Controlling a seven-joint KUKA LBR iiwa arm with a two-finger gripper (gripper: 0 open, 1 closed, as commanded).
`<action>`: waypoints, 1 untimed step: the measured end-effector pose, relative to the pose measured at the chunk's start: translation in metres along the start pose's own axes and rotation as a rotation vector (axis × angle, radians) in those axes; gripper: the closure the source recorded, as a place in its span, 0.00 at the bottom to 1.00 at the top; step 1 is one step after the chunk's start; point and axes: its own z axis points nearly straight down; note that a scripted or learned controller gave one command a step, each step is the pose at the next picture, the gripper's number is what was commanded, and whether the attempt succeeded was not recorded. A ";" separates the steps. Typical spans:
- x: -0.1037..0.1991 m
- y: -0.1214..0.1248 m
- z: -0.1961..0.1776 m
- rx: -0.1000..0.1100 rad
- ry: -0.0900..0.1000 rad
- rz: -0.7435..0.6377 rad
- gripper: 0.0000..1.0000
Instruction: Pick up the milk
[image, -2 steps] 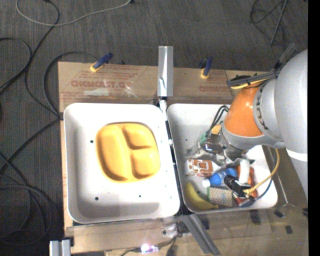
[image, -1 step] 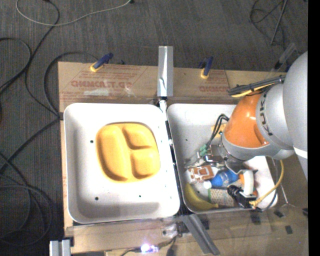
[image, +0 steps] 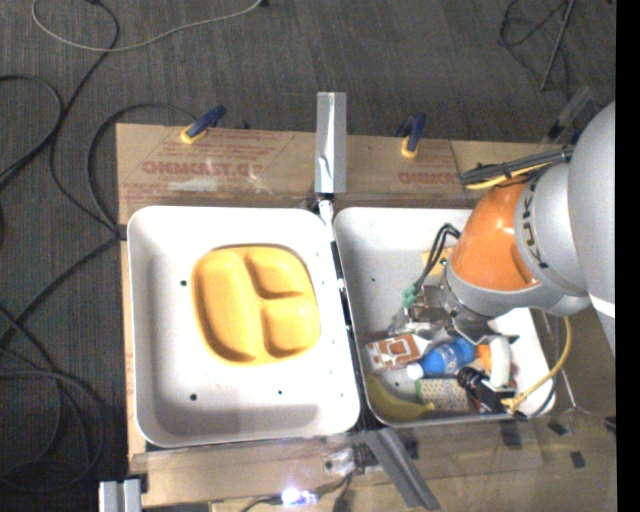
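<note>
Arm (image: 520, 240) is lowered over the right bin (image: 380, 240); the gripper (image: 432, 312) is buried in clutter, its state cannot be told; nothing is seen held. Milk, judged to be the small brown-and-white carton (image: 392, 351), lies just beside a blue bottle (image: 445, 357) above a banana (image: 395, 400); the carton is best closed on squarely, clear of the bottle.

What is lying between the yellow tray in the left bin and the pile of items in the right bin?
In the camera view, bare white floor of the left bin, then the two bins' adjoining rims, lie between the yellow tray and the pile.
</note>
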 end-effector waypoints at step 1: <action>-0.001 -0.032 0.007 -0.011 -0.004 0.077 1.00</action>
